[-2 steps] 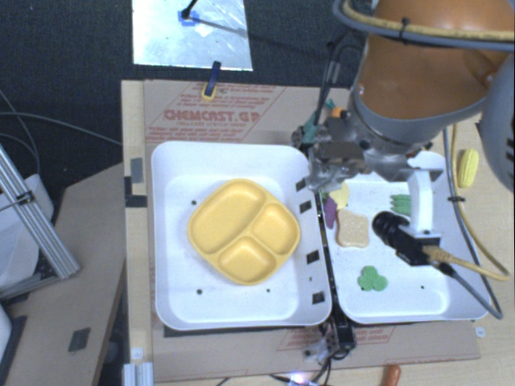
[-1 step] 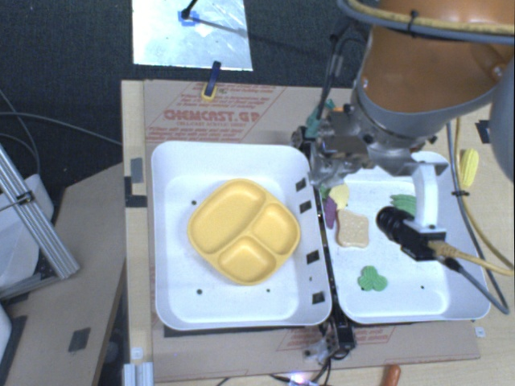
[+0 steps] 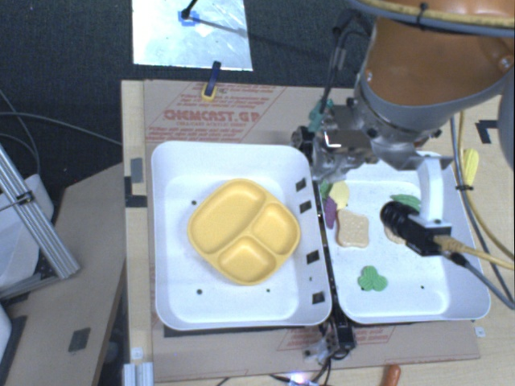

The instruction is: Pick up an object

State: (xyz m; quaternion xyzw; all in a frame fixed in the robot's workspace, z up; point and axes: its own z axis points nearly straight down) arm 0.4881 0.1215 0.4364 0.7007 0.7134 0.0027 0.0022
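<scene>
Gripper is hanging over right bin's back-left corner; can't tell if open or closed. Toast slice is lying just below it, yellow piece and purple piece closer.

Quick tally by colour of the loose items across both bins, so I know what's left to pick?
Yellow: 2, the divided tray in the left bin and a small piece in the right bin
Green: 2, the broccoli-like piece and a leafy piece
Tan: 1, the toast slice
Purple: 1, a sliver by the divider
Total: 6; the arm may hide more.
</scene>
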